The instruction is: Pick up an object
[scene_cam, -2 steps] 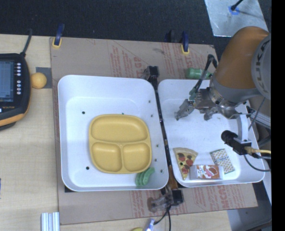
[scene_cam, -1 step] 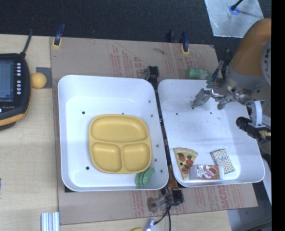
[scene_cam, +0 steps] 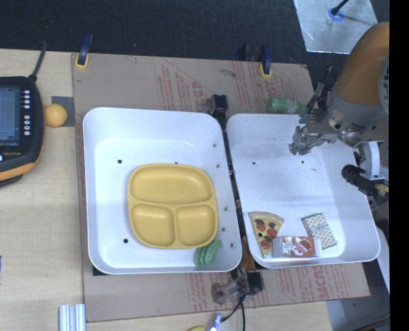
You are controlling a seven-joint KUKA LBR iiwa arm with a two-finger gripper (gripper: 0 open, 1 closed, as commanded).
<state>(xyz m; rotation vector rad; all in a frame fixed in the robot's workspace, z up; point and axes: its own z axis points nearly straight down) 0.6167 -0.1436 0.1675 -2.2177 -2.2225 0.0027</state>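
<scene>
The right bin (scene_cam: 287, 185) holds a pizza slice toy (scene_cam: 265, 229), a small red and white packet (scene_cam: 295, 247) and a patterned square packet (scene_cam: 319, 230), all near its front edge. In the left bin (scene_cam: 101, 185) lies a yellow divided plate (scene_cam: 172, 205) with a green toy (scene_cam: 207, 254) by its front right corner. My gripper (scene_cam: 302, 143) hangs over the far right part of the right bin, well apart from these objects. Nothing shows between its fingers.
A teach pendant (scene_cam: 7, 129) and an orange ball (scene_cam: 55, 115) sit left of the bins. A green object (scene_cam: 284, 105) lies behind the right bin. Clamps hold the cardboard base at the back and front.
</scene>
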